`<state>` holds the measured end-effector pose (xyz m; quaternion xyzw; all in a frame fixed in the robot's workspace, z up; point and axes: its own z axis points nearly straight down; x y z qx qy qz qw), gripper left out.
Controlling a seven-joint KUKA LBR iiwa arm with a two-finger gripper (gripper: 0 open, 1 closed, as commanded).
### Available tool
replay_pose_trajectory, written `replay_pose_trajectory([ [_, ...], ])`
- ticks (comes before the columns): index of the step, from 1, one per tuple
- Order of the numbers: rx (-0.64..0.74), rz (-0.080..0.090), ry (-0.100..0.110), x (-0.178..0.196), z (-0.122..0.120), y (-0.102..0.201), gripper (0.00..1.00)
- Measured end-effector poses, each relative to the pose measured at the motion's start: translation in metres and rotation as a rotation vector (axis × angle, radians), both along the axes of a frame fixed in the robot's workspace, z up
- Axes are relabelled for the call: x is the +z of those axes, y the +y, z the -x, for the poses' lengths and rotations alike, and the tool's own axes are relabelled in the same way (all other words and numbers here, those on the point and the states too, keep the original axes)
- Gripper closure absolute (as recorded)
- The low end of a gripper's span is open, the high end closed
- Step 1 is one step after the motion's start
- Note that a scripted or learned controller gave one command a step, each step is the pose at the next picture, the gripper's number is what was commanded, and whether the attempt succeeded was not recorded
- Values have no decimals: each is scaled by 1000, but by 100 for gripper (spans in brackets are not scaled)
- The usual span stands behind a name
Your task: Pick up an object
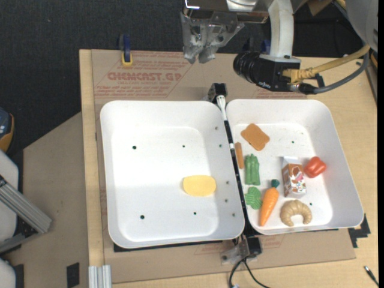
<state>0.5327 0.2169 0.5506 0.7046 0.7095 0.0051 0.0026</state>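
I am watching the gripper hovering above the desk behind both bins, its opening impossible to tell, holding nothing I can see; a yellow piece is lying in the left bin.

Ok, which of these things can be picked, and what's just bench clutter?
Pickable: yellow piece in left bin; toast, green veg, carrot, carton, tomato, croissant in right bin.

Clutter: blue clamp, cardboard, cable.
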Motion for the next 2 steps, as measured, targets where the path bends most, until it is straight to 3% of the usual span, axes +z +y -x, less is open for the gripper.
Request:
replay_pose_trajectory([
  [2,3,-2,-7,21,0,2,100],
])
